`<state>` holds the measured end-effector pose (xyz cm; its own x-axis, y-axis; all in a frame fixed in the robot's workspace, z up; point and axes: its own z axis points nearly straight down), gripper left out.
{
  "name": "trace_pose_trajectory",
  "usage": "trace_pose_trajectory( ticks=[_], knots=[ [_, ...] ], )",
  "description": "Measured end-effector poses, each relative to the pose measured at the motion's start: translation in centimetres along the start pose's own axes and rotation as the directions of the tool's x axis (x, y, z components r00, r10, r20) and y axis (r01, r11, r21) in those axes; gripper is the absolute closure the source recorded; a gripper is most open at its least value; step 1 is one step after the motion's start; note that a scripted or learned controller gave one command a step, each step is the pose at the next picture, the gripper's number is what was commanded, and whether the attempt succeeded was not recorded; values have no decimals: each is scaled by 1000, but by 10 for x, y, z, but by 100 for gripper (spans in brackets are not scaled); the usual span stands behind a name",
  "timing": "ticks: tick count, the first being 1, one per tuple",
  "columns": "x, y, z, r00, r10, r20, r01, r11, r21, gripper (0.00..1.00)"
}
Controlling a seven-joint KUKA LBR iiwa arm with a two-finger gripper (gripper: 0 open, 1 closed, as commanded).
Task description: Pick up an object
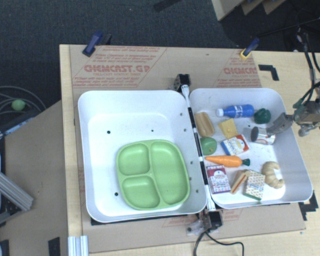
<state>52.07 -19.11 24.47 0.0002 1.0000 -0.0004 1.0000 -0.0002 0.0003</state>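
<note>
Gripper (268, 134) over right bin (292, 159) (near the can (262, 137)); jaws' state cannot be told from this view

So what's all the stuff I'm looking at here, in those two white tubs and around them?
left bin: 1, white, left half of the bench
divided plate: 1, light green, three compartments, in left bin
right bin: 1, white, beside left bin
bottle: 1, blue with white cap, lying at right bin's far side
carrot: 1, orange, toy, middle of right bin
green ball: 1, just above carrot
red box: 1, near edge, below carrot
clamps: 2, blue, on the board's far edge
tool: 1, grey, over right bin's right side, reaching in from the right; what it grips, if anything, cannot be told
</note>
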Motion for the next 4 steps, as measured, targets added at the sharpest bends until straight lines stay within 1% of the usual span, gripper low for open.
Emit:
trace_pose_trajectory(
  ticks=[1, 2, 3, 4],
  knots=[
    [62, 1, 140, 1000, -1, -1, 1, 1000, -2, 0],
    [80, 58, 160, 1000, -1, 0, 1, 1000, -1, 0],
    [79, 58, 150, 1000, -1, 1, 1, 1000, -3, 100],
    [135, 30, 59, 1000, -2, -1, 2, 1000, -2, 100]
  ],
)
